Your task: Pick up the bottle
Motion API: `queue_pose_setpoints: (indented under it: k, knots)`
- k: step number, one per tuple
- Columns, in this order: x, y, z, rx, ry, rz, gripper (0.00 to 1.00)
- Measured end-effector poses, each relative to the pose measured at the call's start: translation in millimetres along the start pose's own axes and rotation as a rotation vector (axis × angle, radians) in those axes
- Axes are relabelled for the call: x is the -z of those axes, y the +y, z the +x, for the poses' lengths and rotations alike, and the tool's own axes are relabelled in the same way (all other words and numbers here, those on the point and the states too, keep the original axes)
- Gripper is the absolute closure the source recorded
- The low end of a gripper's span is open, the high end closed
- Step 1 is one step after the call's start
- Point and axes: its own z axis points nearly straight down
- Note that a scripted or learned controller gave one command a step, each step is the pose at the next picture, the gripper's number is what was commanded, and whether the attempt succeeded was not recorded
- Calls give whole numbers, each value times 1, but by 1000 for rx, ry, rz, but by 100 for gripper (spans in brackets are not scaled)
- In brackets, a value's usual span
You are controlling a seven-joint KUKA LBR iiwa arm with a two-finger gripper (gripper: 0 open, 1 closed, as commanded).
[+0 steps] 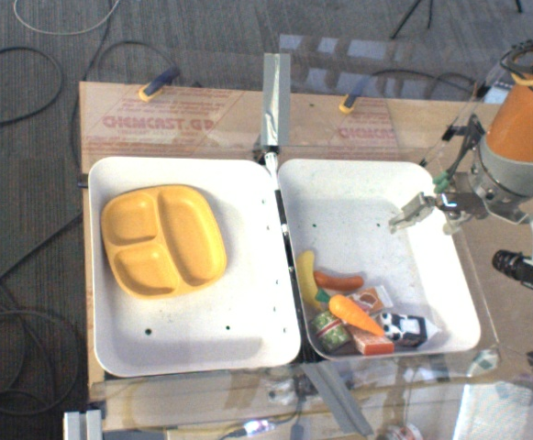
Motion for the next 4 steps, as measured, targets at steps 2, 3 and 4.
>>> queue_pose_setpoints:
  k: [2, 3, 4]
  knots:
    - [-60, 0, 133, 88, -2, 0, 0]
    - [-121, 11, 220, 137, -13, -6, 0]
    - [-124, 18, 226, 51, -25, 7, 0]
